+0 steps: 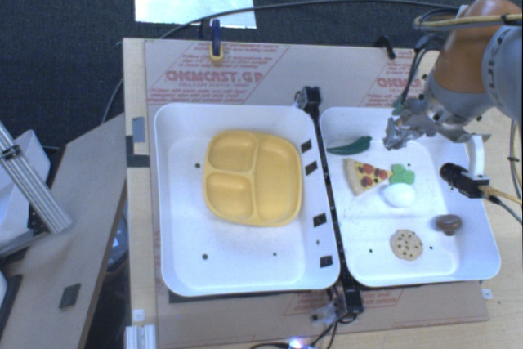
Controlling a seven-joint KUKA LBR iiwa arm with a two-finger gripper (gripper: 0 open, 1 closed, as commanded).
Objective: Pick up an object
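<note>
Toy food lies loose in the right-hand bin on the surface: a green pepper, a pizza slice, a green sprig, a white egg, a cookie and a brown lump, none of them lifted yet. The yellow divided plate sits alone in the left bin. The pincer hangs low at the right bin's far edge, just beside the pepper; it grips nothing visible, and whether it is spread or clenched cannot be told, so the whole pick looks undone.

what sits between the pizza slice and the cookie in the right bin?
In the camera view, the white egg-like piece lies roughly between the pizza slice and the cookie, offset right; otherwise bare bin floor.
</note>
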